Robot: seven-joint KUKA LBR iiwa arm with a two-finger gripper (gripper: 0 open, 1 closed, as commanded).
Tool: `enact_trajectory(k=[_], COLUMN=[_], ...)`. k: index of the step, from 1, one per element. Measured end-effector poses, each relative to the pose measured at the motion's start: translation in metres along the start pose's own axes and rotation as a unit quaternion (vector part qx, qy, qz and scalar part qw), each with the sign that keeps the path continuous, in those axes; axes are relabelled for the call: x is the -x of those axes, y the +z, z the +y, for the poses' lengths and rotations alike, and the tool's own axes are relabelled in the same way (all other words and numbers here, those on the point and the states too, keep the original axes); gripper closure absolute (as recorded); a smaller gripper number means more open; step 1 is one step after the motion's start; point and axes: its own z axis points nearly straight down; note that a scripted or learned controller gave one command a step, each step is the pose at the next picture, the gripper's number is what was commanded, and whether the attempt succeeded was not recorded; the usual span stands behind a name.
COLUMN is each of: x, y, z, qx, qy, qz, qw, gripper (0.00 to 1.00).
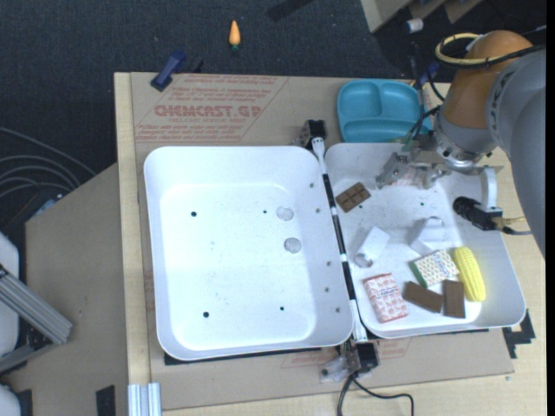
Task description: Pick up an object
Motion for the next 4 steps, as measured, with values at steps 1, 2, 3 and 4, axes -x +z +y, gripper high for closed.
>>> enact_trajectory(k=[1,2,3,4], x=[-0.023,0.05,-0.004,-0.008], y=[-0.046,-0.008,0.0,-0.117], z=[-0.074,-0.079,0.0,-0.048], qx=[0.001,0.001,0.0,0.002], qy=[0.0,0.0,0.0,0.0], qz=[0.0,0.0,0.0,-0.001], qw=[1.0,1.0,1.0,1.0], gripper=[0.0,0.0,0.0,0.0])
